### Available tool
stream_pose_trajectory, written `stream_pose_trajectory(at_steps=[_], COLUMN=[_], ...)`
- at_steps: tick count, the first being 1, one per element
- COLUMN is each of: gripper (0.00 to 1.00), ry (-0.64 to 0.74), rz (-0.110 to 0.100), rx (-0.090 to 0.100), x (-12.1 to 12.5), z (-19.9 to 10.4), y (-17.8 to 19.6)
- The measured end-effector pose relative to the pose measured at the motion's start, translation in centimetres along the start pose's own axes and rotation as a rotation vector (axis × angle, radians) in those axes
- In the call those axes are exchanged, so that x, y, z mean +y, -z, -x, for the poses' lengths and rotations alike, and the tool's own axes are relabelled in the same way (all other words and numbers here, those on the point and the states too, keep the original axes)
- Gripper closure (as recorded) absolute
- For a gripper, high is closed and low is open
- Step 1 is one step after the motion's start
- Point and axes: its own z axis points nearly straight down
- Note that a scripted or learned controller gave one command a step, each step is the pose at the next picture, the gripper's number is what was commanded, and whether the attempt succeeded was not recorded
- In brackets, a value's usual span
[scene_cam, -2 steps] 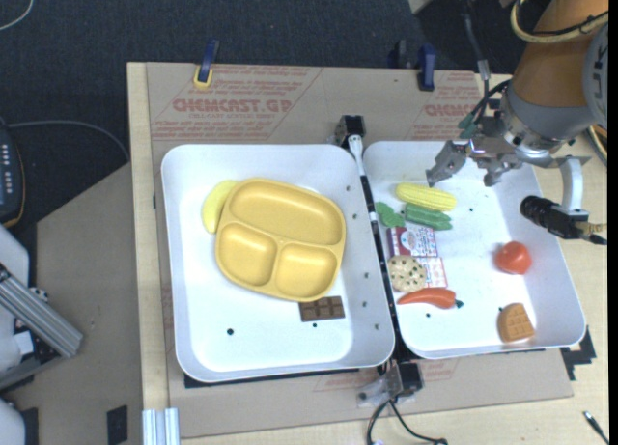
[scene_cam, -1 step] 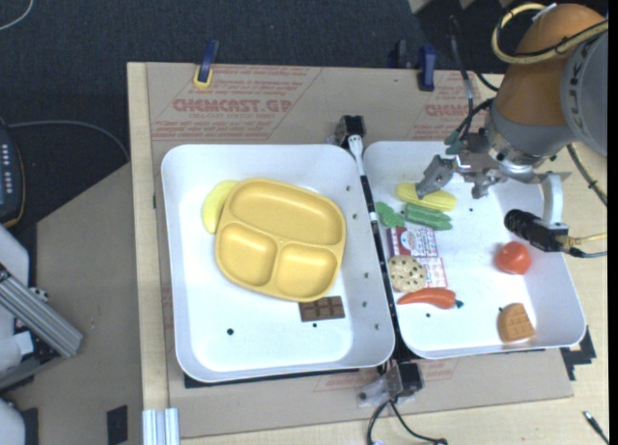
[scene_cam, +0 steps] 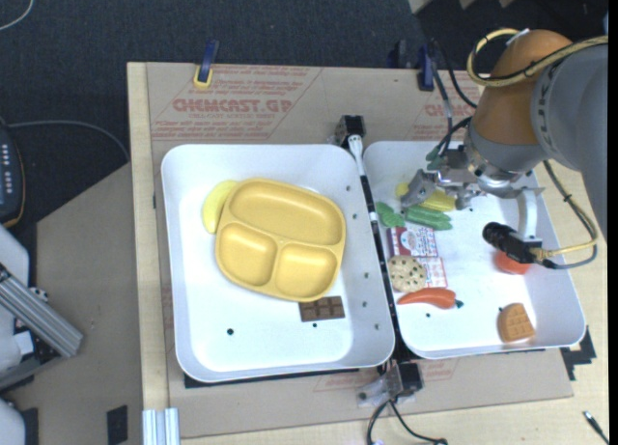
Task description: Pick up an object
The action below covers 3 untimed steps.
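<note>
My gripper point(scene_cam: 436, 185) hangs low over the back of the right bin point(scene_cam: 560, 289), just above a yellow piece point(scene_cam: 440, 203) and several green pods point(scene_cam: 413, 215). In front of them lie a printed snack packet point(scene_cam: 412, 240) and a speckled cracker point(scene_cam: 407, 270). A red pepper point(scene_cam: 428, 297) lies nearer the front. A brown waffle piece point(scene_cam: 517, 322) sits at the front right. An orange-red piece point(scene_cam: 512, 262) lies at the right side. Nothing is seen lifted off the bin floor.
The left bin point(scene_cam: 188, 269) holds a yellow divided plate point(scene_cam: 280, 237), a yellow item point(scene_cam: 213, 205) half under its left rim, and a brown chocolate bar point(scene_cam: 322, 310) near the front. A ridge point(scene_cam: 372, 240) separates the two bins.
</note>
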Motion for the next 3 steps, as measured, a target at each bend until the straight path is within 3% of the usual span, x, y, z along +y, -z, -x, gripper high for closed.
stream_pose_trajectory(at_steps=[1,2,3], gripper=[0.00,1.00,1.00], ry=[-0.001,-0.002,-0.003], rz=[0.003,0.008,0.013], rx=[-0.001,-0.001,-0.003], x=[0.0,0.1,-0.6], z=[-0.1,-0.1,0.6], y=[-2.4,-1.2,4.5])
